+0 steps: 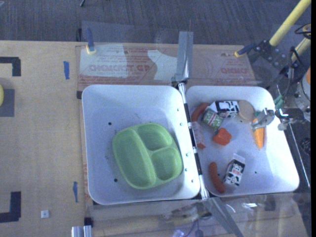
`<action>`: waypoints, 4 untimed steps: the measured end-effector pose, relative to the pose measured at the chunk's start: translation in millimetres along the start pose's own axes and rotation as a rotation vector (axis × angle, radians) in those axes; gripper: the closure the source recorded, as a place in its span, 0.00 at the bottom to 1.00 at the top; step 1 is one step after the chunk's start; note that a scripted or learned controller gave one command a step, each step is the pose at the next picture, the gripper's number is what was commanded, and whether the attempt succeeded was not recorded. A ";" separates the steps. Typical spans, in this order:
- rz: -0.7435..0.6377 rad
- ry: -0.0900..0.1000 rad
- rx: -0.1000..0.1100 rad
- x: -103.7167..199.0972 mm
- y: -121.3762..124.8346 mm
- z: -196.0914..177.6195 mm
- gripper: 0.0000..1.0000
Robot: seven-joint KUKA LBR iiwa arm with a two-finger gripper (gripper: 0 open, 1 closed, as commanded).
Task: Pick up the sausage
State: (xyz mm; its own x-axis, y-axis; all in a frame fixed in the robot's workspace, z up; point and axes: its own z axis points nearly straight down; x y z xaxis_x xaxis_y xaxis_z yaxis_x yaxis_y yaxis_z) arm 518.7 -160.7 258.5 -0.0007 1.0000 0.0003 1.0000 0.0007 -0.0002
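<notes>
One camera is fixed above the bench (pixel 39 147) and looks down at a slant on both bins (pixel 98 107), from some distance.

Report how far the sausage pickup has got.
Done: nothing yet by the look of it; the sausage lies on the floor of the right bin, near its front left corner beside a small milk carton. In hand: the gripper is at the bin's far right side, over the carrot, away from the sausage. Left: move across, grasp, lift.
</notes>
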 end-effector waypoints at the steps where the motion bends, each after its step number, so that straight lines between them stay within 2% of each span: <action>1: 0.066 0.000 0.002 125.4 10.9 74.4 0.00; 2: -0.007 0.000 0.000 29.2 -39.5 169.7 0.00; 3: 0.333 -0.001 -0.004 36.6 25.8 172.2 0.00; 4: 0.521 -0.003 0.008 40.1 120.6 173.5 0.00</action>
State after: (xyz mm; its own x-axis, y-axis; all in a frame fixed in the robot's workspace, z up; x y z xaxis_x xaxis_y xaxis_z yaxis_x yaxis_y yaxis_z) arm 639.3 -120.4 85.0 0.4969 0.8678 -0.0048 0.8678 -0.4969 -0.0073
